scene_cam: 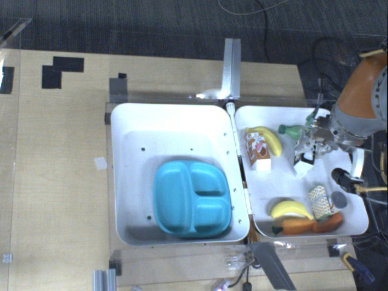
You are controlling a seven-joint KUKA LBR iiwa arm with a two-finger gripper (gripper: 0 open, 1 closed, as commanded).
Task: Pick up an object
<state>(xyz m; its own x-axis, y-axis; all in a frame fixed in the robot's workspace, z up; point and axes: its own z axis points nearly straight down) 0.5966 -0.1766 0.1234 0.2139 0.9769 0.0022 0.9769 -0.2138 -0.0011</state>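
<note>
Landmark: the metal divider post standing where the two white bins meet on the wooden desk. Left of the post, the left bin holds a blue sectioned plate, lying flat toward the bin's near side. Right of the post, the right bin holds the candidate objects: a banana just right of the post's base line, touching a small red-and-white carton beside it; a green bottle further right, lying on its side; a second banana well nearer the camera, with an orange carrot along the near wall, a red item at its right end, and a patterned packet just above. The hand hangs over the right bin just past the green bottle; cannot tell if released or clenched; nothing visibly between its tips. Grey arm with orange band enters further right of the post.
</note>
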